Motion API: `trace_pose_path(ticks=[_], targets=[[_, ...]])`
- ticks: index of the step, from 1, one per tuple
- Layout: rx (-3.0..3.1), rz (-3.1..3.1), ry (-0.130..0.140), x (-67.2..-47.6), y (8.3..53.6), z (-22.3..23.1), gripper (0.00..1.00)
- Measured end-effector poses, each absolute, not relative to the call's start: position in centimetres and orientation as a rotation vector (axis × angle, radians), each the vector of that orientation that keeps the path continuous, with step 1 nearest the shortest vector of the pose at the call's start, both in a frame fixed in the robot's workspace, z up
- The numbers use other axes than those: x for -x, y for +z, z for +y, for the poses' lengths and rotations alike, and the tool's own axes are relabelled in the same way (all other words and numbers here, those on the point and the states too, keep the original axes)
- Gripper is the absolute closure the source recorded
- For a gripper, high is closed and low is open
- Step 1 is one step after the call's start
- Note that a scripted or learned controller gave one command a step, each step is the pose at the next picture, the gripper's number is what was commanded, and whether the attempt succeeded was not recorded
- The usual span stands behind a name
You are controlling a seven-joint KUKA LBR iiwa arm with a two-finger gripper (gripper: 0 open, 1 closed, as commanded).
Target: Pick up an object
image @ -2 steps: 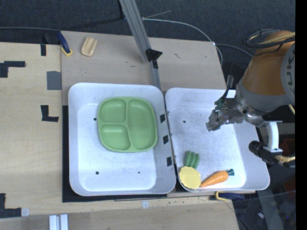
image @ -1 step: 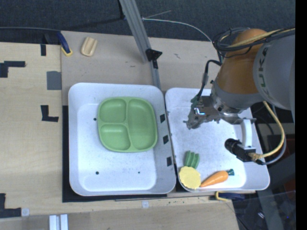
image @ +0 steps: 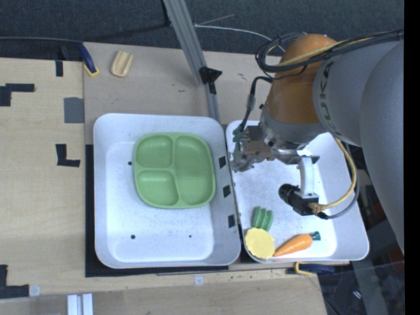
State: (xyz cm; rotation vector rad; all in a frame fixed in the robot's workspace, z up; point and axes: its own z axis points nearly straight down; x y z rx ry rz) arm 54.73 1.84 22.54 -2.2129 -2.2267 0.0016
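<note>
Three small things lie at the near edge of the right bin (image: 348,241): a carrot (image: 293,244) on its side, a yellow round piece (image: 260,243) touching its thick end, and a green ridged piece (image: 262,218) just behind the yellow one. The arm (image: 348,77) reaches in from the right, its orange band (image: 298,77) above the wrist, and the gripper (image: 244,155) hangs over the far left part of that bin, well apart from the three things. Whether the jaws are wide or narrow cannot be told. The left bin (image: 111,241) holds a green divided plate (image: 174,170). On the desk (image: 39,228), beyond the bins, rests a tan block (image: 121,63).
</note>
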Motion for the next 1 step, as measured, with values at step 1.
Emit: trace_pose_path(ticks=[1], targets=[[2.213, -2.227, 0.0, -55.85, 23.22, 6.33, 1.0]])
